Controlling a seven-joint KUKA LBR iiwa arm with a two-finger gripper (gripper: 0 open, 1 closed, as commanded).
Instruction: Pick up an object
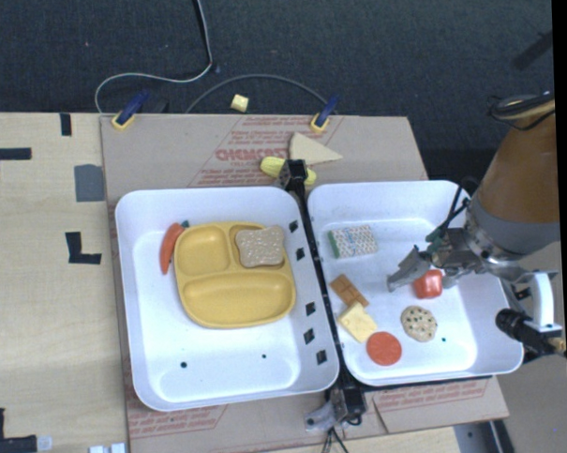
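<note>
My gripper (415, 279) hangs low over the right bin (395, 195), near its middle right. A small red object (430, 284) sits right at the gripper's tip, touching or just under it; whether it is gripped is hidden. Close by in the same bin lie a chocolate-chip cookie (419, 323), a red disc (384, 348), a yellow block (357, 323), a brown wafer (347, 289) and a green-and-white packet (353, 240).
The left bin (149, 358) holds a yellow divided plate (232, 303) with a bread slice (262, 247) on it, and an orange carrot (170, 246) beside it. A black divider clip (296, 173) stands between the bins. The arm's grey body (521, 192) rises at the right.
</note>
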